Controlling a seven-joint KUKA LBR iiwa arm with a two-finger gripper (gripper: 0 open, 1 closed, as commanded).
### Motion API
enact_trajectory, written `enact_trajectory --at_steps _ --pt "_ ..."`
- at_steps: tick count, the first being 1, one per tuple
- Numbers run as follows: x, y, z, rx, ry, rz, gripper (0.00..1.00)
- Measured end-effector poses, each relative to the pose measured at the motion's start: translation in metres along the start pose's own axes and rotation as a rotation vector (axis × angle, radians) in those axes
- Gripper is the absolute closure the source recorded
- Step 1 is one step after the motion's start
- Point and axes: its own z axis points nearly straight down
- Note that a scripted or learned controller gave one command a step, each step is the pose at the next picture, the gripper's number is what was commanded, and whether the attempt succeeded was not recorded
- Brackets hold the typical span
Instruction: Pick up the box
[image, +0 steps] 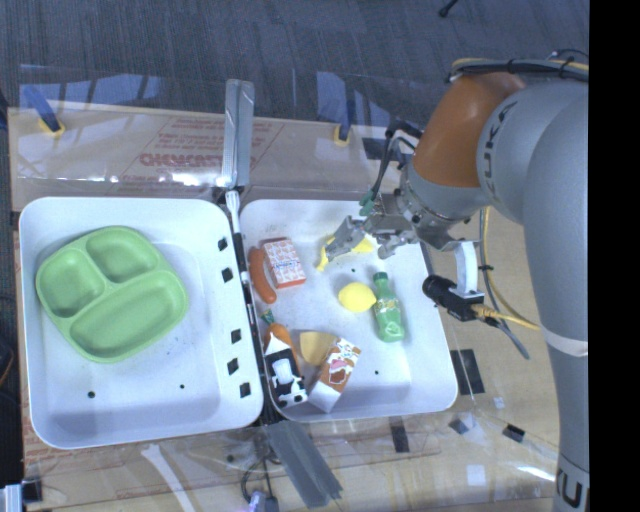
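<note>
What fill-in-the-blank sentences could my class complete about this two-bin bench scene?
1. The green divided plate lies in the ____ bin.
2. The round yellow lemon sits beside a ____ bottle.
3. The small red-and-white box lies next to an orange ____.

Missing words: left; green; sausage

The box (284, 262) lies hemmed by a hot dog (261, 275) at the bin wall; its right side is bare floor toward the lemon (356, 296).

robotics lab | KUKA arm (520, 170) | taped bench (300, 150) | two white bins (130, 420) | toy food
</note>
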Motion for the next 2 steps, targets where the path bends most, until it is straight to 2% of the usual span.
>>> enact_trajectory --at_steps 1,2 --pt "0.033 0.059 0.106 -0.004 0.0 0.19 0.0" --pt "0.036 0.049 0.107 -0.009 -0.001 -0.016 0.0"
